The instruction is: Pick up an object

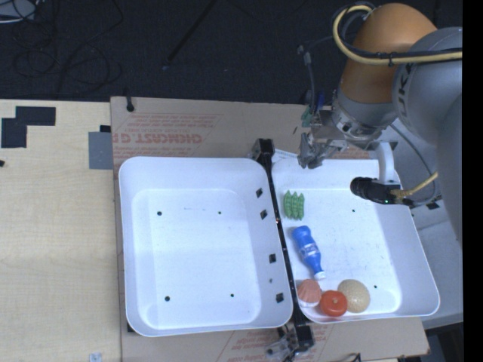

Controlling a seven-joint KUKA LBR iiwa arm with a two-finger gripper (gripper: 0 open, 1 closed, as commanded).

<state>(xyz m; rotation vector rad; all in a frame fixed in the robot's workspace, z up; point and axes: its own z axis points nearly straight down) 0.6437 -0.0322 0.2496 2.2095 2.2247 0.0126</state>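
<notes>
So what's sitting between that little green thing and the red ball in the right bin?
In the camera view, the blue bottle lies between the green object and the red ball, slanting along the bin's left side; a pink piece sits beside the ball.

Robot lab bench (cardboard (189, 127) under white bins (136, 202))

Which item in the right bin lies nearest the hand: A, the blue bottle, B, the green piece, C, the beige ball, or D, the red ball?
B: the green piece lies at the bin's far end just below the hand, while the blue bottle and both balls sit further toward the near edge.
</notes>
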